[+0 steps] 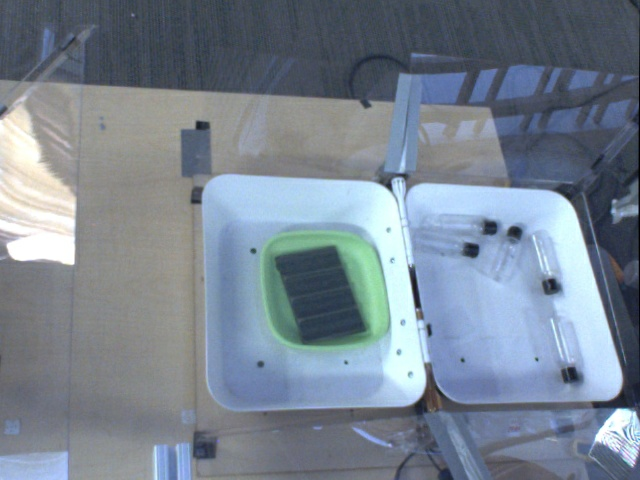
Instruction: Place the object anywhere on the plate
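two shallow white bins side by side on a wooden table (120, 298), seen from above at a slant. the hand's opening and contents cannot be told. right bin (590, 368): five clear vials with black caps. nearest, one vial (565, 348) lies along the right wall, long axis running near to far, cap toward the viewer. farther back, a second vial (545, 263) lies likewise. a third vial (507, 251) tilts, cap at the far end. two vials (455, 236) lie across, caps pointing right. left bin (225, 368): a green plate (272, 268) bearing a dark ridged block (320, 294).
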Robot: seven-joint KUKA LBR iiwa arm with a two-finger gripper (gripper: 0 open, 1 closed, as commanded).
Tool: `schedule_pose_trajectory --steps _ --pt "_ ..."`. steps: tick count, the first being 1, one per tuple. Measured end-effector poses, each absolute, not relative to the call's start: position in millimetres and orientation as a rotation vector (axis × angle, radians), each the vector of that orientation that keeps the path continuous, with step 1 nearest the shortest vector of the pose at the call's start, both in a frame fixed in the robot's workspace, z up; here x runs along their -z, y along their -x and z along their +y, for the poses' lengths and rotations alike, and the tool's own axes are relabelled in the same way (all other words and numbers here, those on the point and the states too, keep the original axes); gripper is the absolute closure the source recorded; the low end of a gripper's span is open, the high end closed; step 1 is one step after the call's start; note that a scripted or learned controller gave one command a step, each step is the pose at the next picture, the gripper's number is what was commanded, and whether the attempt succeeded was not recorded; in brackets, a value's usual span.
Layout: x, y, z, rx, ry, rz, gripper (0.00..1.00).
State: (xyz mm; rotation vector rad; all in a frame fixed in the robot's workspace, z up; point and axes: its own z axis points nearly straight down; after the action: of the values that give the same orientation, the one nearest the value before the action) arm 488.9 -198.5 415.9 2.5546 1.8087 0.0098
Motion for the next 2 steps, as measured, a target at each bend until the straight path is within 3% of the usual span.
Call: schedule_pose_trajectory --steps 2 --pt "-435.8 -489.0 -199.2 -0.009 -2.658 1.653 0.00"
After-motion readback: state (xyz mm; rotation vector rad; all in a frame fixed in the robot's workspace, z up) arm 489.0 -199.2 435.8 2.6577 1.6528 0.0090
